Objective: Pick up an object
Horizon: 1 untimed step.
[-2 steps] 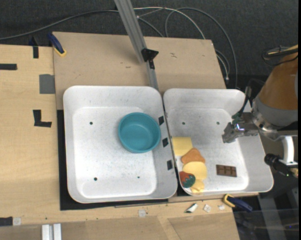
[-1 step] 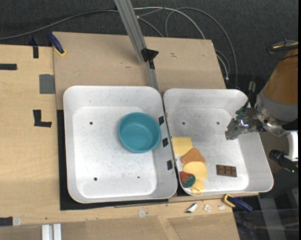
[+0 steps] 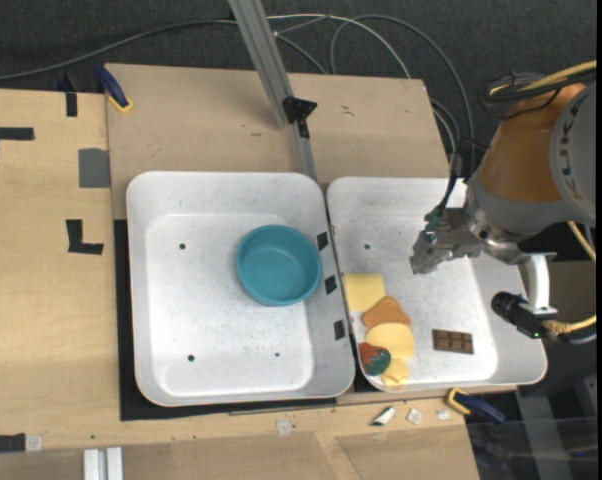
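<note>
Below, two white speckled bins point(image 3: 231, 193) on a wooden table point(image 3: 41, 268). Round teal bowl point(image 3: 277, 265) in the left one. Yellow and orange soft pieces point(image 3: 384, 330) heaped in the right, beside a flat brown bar point(image 3: 452, 342) lying long axis left-right. Claw point(image 3: 428, 255) above the right bin, apart from them; opening impossible to tell.

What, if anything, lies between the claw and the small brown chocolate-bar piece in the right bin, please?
Nothing visible does. The claw hangs over bare floor of the right white bin, and the small brown chocolate-bar piece lies apart, nearer the front rim. The pile of yellow and orange pieces sits off to one side.
</note>
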Motion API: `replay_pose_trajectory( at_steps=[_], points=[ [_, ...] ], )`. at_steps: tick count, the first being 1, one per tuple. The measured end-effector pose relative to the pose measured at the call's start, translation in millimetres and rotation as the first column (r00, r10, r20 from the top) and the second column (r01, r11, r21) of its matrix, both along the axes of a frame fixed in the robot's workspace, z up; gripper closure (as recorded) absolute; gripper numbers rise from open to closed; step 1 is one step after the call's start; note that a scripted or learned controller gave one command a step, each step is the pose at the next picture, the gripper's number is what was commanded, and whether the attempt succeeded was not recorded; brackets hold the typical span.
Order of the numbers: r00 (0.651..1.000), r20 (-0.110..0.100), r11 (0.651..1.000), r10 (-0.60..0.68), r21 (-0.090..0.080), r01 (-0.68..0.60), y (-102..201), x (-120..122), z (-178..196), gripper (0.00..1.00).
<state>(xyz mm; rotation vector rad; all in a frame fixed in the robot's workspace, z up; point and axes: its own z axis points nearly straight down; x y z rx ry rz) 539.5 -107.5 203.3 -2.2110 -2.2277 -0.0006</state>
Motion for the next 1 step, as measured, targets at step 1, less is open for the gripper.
replay_pose_trajectory(
  at_steps=[1],
  points=[
    [1.000,0.001,1.000,0.000,0.000,0.000,54.3,18.9,11.5,1.00]
  ],
)
